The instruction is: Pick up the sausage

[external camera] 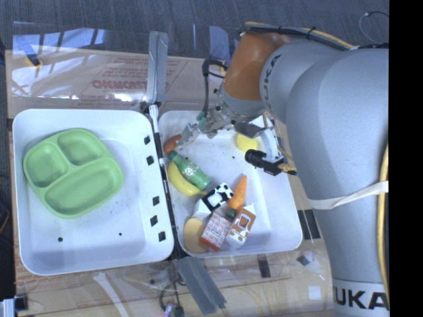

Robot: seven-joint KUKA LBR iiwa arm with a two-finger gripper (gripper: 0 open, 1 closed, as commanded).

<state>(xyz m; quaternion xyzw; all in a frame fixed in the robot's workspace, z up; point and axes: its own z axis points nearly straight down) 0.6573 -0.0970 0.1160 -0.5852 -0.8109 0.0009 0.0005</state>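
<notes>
Your end effector (198, 127) sits near the frame's upper middle, grip state unclear. The sausage (172, 142) lies just lower left against the right bin's (281, 233) left wall.

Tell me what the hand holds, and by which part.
Cannot be told. The hand is down in the right bin, close to the sausage, but nothing shows between its tips.
</notes>
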